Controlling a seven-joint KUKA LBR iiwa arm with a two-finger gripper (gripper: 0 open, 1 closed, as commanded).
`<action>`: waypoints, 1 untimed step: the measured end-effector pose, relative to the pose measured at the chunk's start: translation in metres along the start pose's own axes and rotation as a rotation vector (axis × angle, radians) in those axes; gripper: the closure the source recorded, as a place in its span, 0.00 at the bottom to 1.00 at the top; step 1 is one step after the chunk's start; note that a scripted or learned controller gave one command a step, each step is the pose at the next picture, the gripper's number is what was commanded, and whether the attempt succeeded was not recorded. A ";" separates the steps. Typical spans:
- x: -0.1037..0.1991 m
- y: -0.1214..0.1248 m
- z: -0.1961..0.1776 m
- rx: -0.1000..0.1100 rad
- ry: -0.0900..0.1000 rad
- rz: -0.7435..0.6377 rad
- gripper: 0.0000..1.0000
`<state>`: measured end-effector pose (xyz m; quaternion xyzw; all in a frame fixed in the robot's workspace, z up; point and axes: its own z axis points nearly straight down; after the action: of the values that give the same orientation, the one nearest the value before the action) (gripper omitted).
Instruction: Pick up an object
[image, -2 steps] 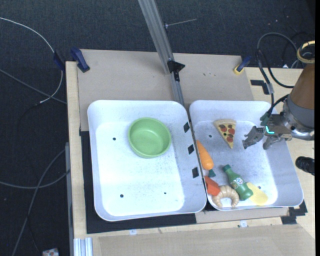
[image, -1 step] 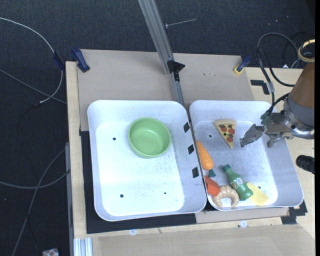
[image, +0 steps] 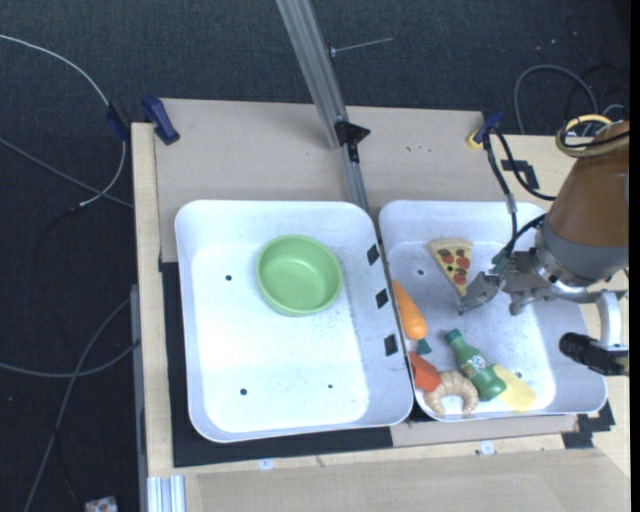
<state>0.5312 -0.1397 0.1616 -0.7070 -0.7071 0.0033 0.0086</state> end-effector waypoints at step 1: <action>0.006 0.008 0.054 -0.002 0.000 0.000 0.00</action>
<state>0.5386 -0.1328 0.1071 -0.7070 -0.7072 0.0026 0.0076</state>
